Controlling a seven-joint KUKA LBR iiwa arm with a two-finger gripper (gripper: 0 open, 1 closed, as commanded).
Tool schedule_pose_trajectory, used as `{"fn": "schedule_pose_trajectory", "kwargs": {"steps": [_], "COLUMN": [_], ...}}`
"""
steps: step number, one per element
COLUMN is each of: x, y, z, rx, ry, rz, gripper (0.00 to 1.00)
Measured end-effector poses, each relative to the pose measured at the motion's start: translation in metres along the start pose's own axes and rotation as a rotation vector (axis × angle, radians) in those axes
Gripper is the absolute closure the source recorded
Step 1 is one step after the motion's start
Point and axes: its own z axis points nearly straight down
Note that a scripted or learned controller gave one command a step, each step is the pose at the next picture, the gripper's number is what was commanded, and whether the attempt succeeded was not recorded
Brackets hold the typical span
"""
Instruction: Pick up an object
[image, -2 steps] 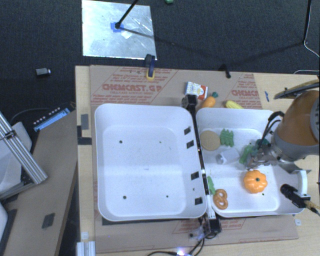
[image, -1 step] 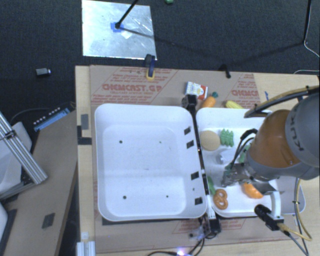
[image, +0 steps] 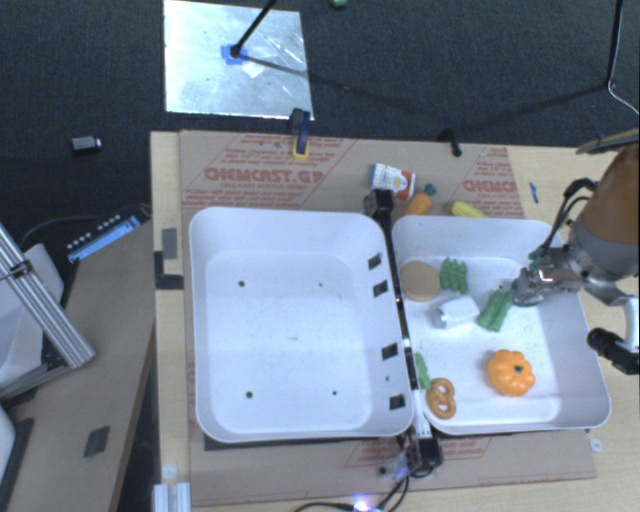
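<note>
Over on the left, the left bin (image: 290, 330) sits with its floor bare white, nothing to grab there. Moving across the divider into the right bin (image: 575, 400), here's where the choices are: a pretzel (image: 441, 397) down by the front-left corner, a tan round disc (image: 420, 280) further back, a green ridged piece (image: 454, 274) just beside it, a small white block (image: 453, 313) in the middle. Then an orange pumpkin (image: 511, 371) toward the front, sitting apart from the rest.

And now the action, a long green piece (image: 494, 309) lying tilted, and the gripper (image: 530, 287) is right at its upper end, low over the bin. From where I stand I can't tell whether it's clamped or loose; the tip is a shiny blur.

Looks like the reaching-in step, settling on that green piece. I'd say what's needed next is a firm close around its upper end, then a straight lift clear of the white block beside it.
</note>
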Motion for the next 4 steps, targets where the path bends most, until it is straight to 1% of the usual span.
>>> {"fn": "schedule_pose_trajectory", "kwargs": {"steps": [1,2,3,4], "x": [-0.002,-0.017,-0.007,0.000], "y": [0.005,0.030,0.069,0.107], "z": [0.013,-0.051,-0.171,-0.196], "rx": [0.012,0.006,-0.004,0.006], "ry": [0.009,0.006,0.004,0.008], "rz": [-0.004,-0.006,-0.010,-0.009], "gripper": [1.00,1.00,1.00,1.00]}}
